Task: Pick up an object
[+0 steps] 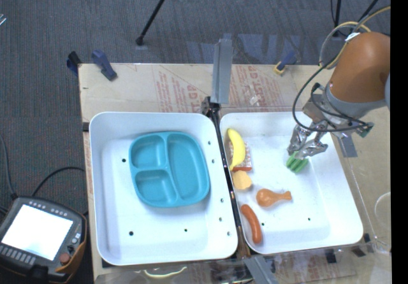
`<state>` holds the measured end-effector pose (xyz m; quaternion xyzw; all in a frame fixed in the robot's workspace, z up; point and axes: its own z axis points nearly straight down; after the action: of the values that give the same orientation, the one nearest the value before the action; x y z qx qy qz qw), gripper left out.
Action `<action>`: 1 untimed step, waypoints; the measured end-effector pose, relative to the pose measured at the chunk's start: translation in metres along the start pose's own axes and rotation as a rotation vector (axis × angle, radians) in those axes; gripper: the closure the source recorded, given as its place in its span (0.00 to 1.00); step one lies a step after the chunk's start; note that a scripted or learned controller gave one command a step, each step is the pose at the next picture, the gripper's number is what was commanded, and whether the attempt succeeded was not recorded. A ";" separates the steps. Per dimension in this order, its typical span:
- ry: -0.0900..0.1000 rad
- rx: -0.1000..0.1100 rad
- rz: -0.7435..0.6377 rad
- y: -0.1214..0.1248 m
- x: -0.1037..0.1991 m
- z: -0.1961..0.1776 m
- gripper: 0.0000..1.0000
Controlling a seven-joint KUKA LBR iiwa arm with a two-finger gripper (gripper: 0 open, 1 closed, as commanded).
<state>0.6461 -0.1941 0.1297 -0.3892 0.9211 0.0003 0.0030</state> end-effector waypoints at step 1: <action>0.004 -0.004 0.367 0.031 -0.030 0.042 1.00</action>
<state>0.6448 -0.1506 0.0877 -0.2144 0.9768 0.0017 0.0003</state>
